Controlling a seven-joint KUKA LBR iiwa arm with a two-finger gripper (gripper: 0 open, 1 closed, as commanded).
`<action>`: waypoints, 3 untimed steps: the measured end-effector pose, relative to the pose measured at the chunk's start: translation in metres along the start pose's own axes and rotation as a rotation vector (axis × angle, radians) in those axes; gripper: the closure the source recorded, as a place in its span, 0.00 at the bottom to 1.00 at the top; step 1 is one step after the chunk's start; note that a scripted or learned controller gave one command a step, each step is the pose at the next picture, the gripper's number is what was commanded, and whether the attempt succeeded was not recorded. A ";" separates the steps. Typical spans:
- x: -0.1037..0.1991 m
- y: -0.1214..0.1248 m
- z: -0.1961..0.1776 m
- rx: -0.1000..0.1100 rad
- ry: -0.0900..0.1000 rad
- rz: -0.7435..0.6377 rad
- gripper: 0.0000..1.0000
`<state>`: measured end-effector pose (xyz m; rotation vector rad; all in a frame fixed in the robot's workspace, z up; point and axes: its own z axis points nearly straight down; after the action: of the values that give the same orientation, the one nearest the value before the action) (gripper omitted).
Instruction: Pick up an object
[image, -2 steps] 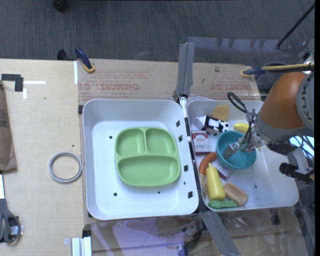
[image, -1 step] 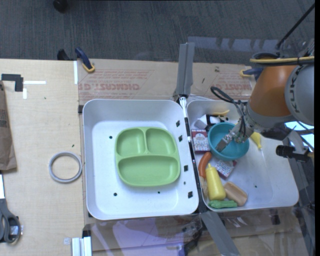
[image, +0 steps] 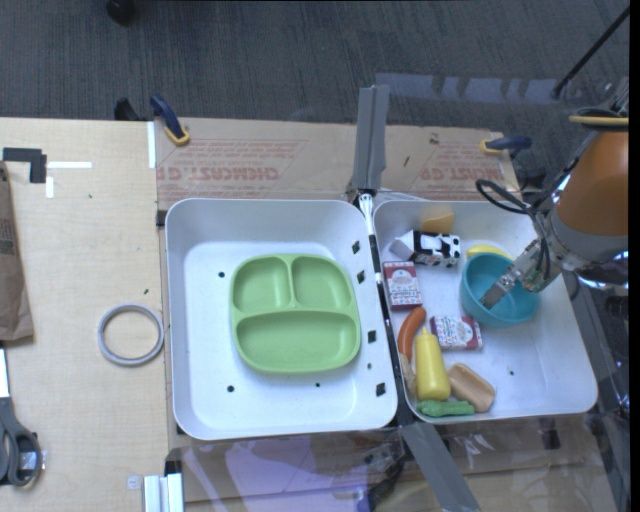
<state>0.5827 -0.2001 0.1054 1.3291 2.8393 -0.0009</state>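
Observation:
The right bin (image: 545, 385) holds several small items. Among them are a blue bowl (image: 505, 305), a yellow block (image: 437, 218), a black-and-white toy cow (image: 438, 247) and a red box (image: 402, 284). Nearer the front lie a red-and-white packet (image: 457, 332), an orange sausage shape (image: 408, 330), a yellow bottle (image: 431, 368), a tan bun (image: 472, 386) and a green pod (image: 445, 408). My gripper (image: 497, 291) reaches in from the right and dips into the blue bowl. Nothing shows held in it.
The left bin (image: 200, 390) holds a green divided plate (image: 295, 312). On the bench to the left lie a tape ring (image: 131, 333), a brown bag (image: 12, 270) and scissors (image: 18, 450). Blue clamps (image: 170, 118) grip the cardboard behind the bins. A grey post (image: 370, 135) stands between them.

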 end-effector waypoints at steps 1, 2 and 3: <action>-0.020 0.017 0.012 -0.001 0.012 0.397 0.00; -0.022 0.017 0.002 -0.001 0.004 0.395 1.00; -0.003 0.067 -0.094 0.002 0.003 0.288 1.00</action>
<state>0.6353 -0.1590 0.1991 1.7248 2.6225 -0.0007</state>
